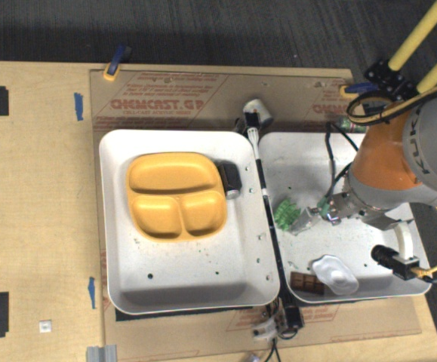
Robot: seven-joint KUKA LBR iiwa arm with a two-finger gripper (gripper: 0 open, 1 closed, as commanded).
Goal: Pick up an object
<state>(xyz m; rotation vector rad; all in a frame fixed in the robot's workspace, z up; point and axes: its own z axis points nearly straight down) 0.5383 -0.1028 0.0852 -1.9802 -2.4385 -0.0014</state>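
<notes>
Bench (pixel 44 202): pale wood, with a brown cardboard sheet (pixel 203 96) laid under both bins; black tape marks sit along its left edge.
Left bin (pixel 180 277): a shallow white tray on the left half of the cardboard, speckled with a few dark dots on its floor.
Yellow tray (pixel 176 194): a three-compartment dish lying flat in the far part of the left bin, nearer that bin's right wall than its left.
Black object (pixel 229 178): small and dark, touching the yellow tray's right edge, just beside the divide between the bins.
Right bin (pixel 301 157): a second white tray, edge to edge with the first.
Green object (pixel 286 214): a small crumpled thing near the right bin's left wall, about midway along it.
Brown bar (pixel 306 282): flat, at the right bin's near edge towards its left corner.
White object (pixel 335 273): pale and rounded, just beside the brown bar, close to the near edge.
My pincer (pixel 318 211): low over the middle of the right bin, just right of the green object; I cannot tell how it stands or whether it has hold of anything.
My arm (pixel 399 164): grey with an orange band, reaching in over the right bin's right side.
</notes>
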